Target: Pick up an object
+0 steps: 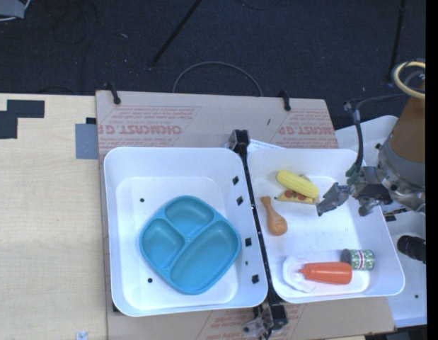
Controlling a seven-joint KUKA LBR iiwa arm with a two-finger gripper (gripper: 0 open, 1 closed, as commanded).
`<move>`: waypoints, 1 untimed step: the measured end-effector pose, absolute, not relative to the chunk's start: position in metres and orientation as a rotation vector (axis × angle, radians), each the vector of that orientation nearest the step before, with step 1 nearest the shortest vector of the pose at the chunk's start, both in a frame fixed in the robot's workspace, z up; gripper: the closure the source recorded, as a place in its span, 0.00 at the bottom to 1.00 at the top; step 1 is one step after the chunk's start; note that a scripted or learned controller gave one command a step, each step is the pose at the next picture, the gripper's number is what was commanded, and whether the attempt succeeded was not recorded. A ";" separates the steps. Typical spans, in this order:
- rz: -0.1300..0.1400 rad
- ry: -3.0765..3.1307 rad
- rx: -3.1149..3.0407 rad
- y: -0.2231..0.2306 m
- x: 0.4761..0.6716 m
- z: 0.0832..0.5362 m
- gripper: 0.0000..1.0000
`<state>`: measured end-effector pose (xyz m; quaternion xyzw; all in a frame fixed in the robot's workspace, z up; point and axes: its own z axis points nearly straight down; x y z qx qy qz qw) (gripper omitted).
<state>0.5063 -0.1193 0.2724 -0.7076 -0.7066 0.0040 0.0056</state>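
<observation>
I see a blue plate point(189, 244) far left of my jaws point(330, 200), a wooden spoon point(273, 217) nearer, and yellow corn point(297, 184) just left of them; whether they're apart, I cannot tell.

**Arm appearance, overhead camera**

The arm point(410, 144) is showing a wide orange band above a grey wrist section, just beside the right bin's point(395, 278) right wall. A thin dark cable is running up from the wrist area. The gripper point(330, 200) is presenting as dark grey, angular metal, projecting over that bin's inside. A yellowish ring is showing above the orange band, well apart from that bin.
</observation>
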 end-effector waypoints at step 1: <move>0.003 -2.220 -2.219 -0.119 0.508 0.278 0.00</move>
